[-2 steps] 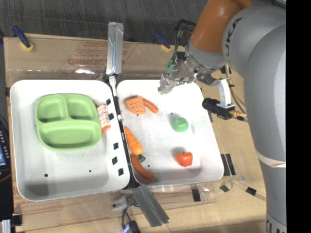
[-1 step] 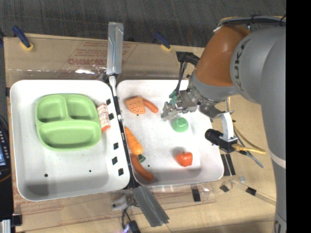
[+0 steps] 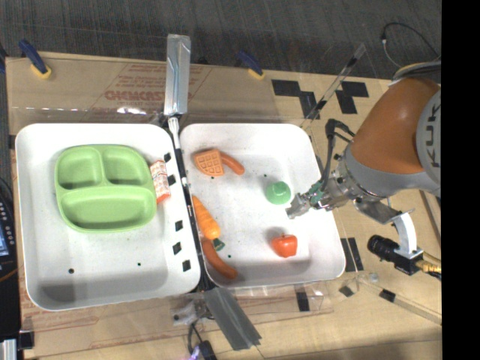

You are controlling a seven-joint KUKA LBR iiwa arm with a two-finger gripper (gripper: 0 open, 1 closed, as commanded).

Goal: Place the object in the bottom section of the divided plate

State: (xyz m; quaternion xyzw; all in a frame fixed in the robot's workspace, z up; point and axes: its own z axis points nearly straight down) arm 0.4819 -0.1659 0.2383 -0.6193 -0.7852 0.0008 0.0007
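The green divided plate (image 3: 105,186) lies in the left bin (image 3: 45,276), two small sections at the top and one wide section at the bottom. In the right bin (image 3: 251,145) lie several toy foods: a waffle (image 3: 209,163) with a sausage (image 3: 234,166) behind it, a green round piece (image 3: 278,193), a red pepper (image 3: 284,244), a carrot (image 3: 205,217) and a brown sausage (image 3: 217,262). My gripper (image 3: 298,205) hangs low over the right bin, just right of the green piece and above the red pepper. Nothing shows in its grasp.
A small orange and white can (image 3: 160,180) leans at the plate's right rim, by the wall between the bins. The carrot and brown sausage lie along the right bin's left wall. The arm's grey and orange body (image 3: 390,145) covers the right bin's right edge.
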